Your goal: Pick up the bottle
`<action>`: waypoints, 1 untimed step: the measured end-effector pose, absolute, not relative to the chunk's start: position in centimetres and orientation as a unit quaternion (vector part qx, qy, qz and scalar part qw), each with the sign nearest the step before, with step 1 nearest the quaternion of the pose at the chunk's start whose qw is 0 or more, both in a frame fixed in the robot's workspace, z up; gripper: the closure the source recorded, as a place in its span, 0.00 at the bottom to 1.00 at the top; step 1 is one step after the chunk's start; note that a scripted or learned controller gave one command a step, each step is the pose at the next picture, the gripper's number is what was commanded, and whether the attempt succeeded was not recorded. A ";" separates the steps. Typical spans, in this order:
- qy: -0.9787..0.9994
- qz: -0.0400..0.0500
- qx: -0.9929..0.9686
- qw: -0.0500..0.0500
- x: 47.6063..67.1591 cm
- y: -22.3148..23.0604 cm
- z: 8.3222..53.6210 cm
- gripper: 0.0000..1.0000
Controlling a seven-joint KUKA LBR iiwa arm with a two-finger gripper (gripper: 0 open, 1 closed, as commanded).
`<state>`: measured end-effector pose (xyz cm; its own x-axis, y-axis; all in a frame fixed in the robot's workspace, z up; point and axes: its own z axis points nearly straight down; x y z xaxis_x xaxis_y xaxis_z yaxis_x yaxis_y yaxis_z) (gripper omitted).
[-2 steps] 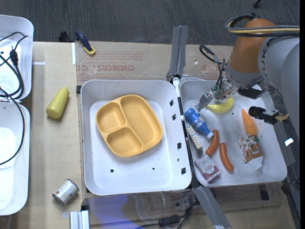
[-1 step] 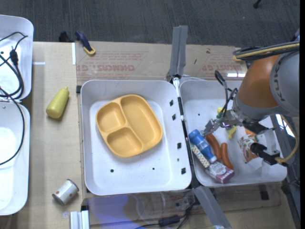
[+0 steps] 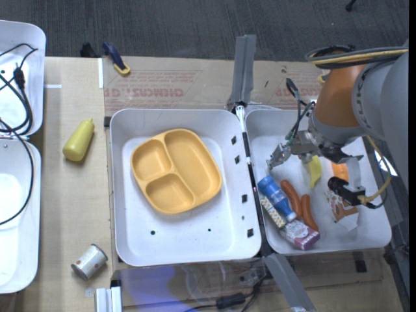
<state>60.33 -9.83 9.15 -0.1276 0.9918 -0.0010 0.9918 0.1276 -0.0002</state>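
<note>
Camera view shows me the bottle (image 3: pixel 276 199) lying on its side in the right bin (image 3: pixel 374 236), near the bin's left wall, blue cap end pointing up-left and the white body going down toward a pink packet (image 3: pixel 300 234). Two orange-red sausages (image 3: pixel 300 207) lie just beside it on its right, and one seems to touch it.

The end effector (image 3: pixel 281 157) hangs above the upper part of this bin, a little above the bottle's cap. It grasps nothing, but whether it is released or clenched I cannot tell; the metal parts are too small and mixed with cables.

I judge the bottle as a light plastic one, rather stiff but with smooth, rounded sides, so it can slip or roll away when squeezed. I would take it across the middle of the body, closing over the short width, not over the cap. The wall on one side and the sausages on the other leave little room, which is my main worry.
</note>
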 end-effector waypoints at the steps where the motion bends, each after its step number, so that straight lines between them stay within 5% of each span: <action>1: 0.796 -0.001 0.605 -0.001 55.0 -9.5 9.1 0.00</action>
